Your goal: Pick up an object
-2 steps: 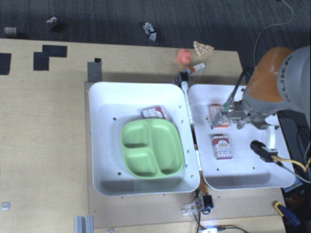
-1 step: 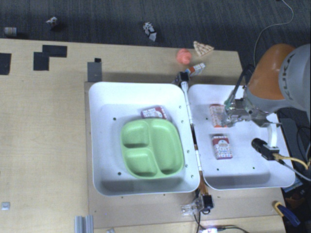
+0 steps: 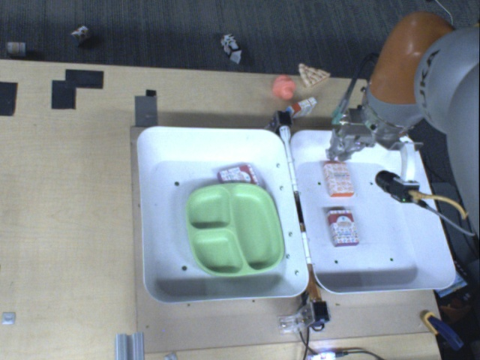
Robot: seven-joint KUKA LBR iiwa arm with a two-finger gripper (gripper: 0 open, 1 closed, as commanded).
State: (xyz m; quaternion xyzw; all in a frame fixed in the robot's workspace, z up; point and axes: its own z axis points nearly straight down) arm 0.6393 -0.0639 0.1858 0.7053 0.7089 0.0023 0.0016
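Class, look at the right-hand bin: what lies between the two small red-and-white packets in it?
In the camera view, just bare white bin floor separates the upper packet from the lower packet in the right bin; nothing lies between them.

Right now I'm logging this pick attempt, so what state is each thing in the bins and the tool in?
Green divided plate: flat in the left bin, compartments bare.
Red-and-white packet: lying in the left bin beside the plate's far edge.
Orange-and-white box: flat in the right bin, not gripped.
Red-and-white box: flat, nearer than the first, untouched.
Tool: over the right bin's far side, above the orange-and-white box.
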